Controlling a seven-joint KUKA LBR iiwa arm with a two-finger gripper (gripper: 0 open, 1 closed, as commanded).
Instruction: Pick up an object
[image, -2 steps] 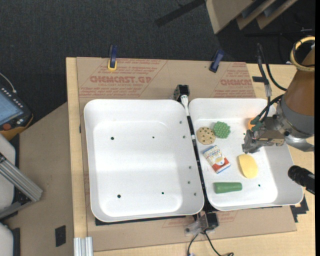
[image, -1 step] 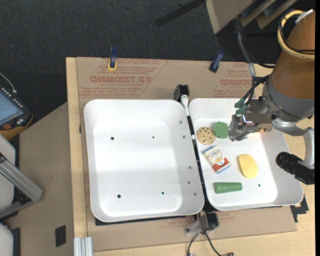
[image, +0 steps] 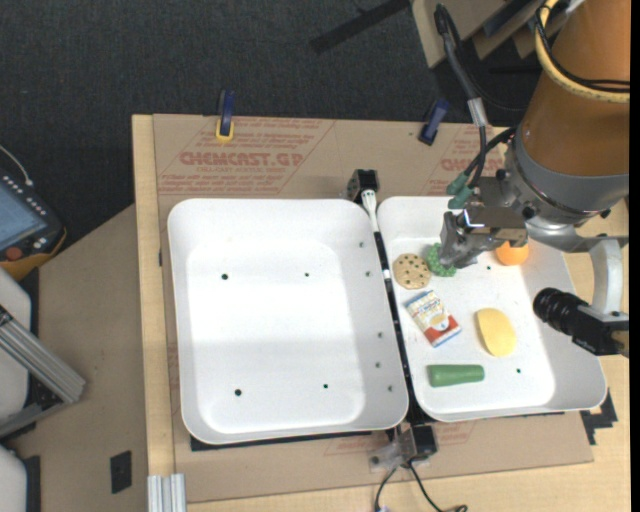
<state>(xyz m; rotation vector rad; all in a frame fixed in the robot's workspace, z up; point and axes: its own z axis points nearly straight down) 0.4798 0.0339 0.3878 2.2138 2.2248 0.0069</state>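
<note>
The gripper (image: 452, 252) is reaching down into the right bin (image: 560, 395) near its far edge, hanging from the grey arm (image: 570, 150) that is coming in from the right. Its dark fingers are pointing down at a green leafy object (image: 440, 262), which is lying just beside the gripper tips and partly hidden by them. How far the jaws are standing apart I cannot tell, nor whether they are gripping anything, since the gripper body is covering them.

A round tan cookie (image: 409, 269) is lying just left of the green object, close to the bin's left wall. An orange ball (image: 512, 253) is sitting toward the bin's far right corner, partly behind the wrist. A small white and red packet (image: 432, 317) is lying near the bin's middle, with a yellow lemon-like piece (image: 496, 332) to its right. A green cylinder (image: 456, 375) is lying near the front edge.

The left bin (image: 200, 300) is sitting beside it on the cardboard-covered bench (image: 150, 200), their walls touching
</note>
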